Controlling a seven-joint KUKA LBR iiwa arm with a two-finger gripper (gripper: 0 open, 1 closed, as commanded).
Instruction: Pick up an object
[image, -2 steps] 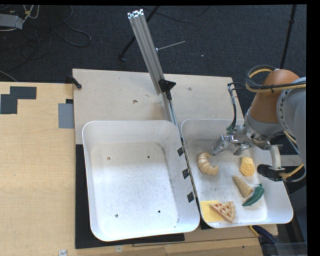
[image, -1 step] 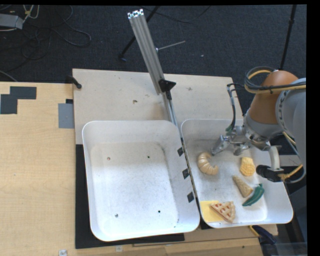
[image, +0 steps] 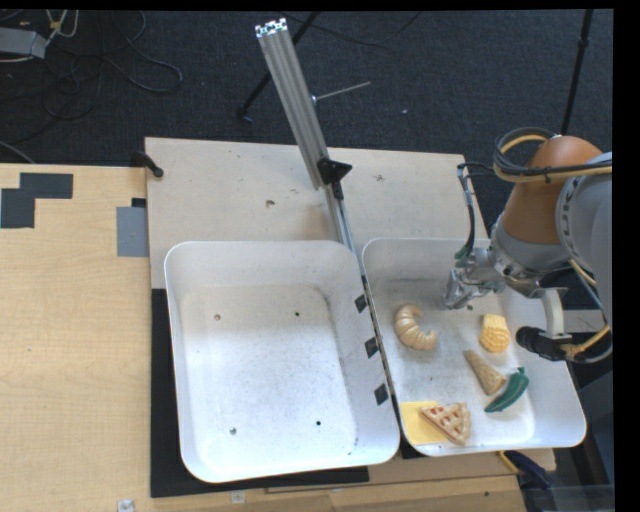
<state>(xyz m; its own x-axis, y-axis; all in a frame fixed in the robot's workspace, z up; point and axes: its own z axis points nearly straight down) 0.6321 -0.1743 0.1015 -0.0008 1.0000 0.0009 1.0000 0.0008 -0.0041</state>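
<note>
Gripper (image: 462, 290) low in right bin (image: 400, 262), far part; finger state cannot be told. Nearest object: croissant (image: 415, 328), apart from it. Also corn piece (image: 494, 333), cone wedge (image: 486, 372), green pepper (image: 508, 391), waffle slice (image: 448, 420)

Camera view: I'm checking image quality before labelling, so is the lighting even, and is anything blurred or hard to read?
Camera view: soft, even light with faint shadows; the croissant and corn piece read sharply; the gripper is small and cluttered, so its fingers are hard to read; the floor behind the bench is dark.
</note>
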